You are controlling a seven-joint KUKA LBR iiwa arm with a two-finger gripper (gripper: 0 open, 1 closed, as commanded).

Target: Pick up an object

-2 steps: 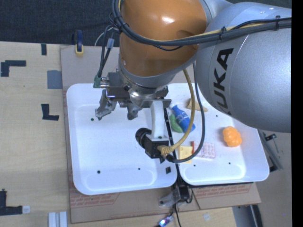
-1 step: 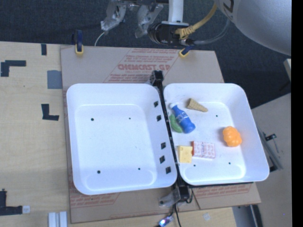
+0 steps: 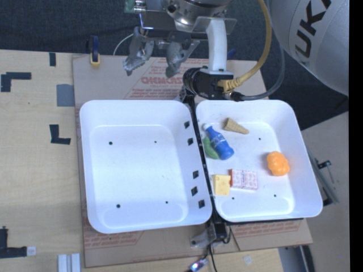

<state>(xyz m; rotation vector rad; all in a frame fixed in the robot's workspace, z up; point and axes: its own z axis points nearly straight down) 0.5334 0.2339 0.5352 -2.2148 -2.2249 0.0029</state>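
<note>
— White plastic, two bins. Where are the objects?

— All lie in the right bin [image 3: 295,129]. Take the blue bottle [image 3: 219,142] as landmark: a green thing [image 3: 210,149] touches its left side, a tan cone [image 3: 235,126] lies just above-right, a yellow block [image 3: 222,185] is below, a pink-white card [image 3: 244,179] touches that block, and an orange ball [image 3: 278,163] is far to the right.

— And the gripper [image 3: 152,67]?

— High above-left of the bottle, over the cardboard [image 3: 153,83] beyond the left bin [image 3: 91,169]. Its fingers [image 3: 135,55] stand apart, with nothing between them.
</note>
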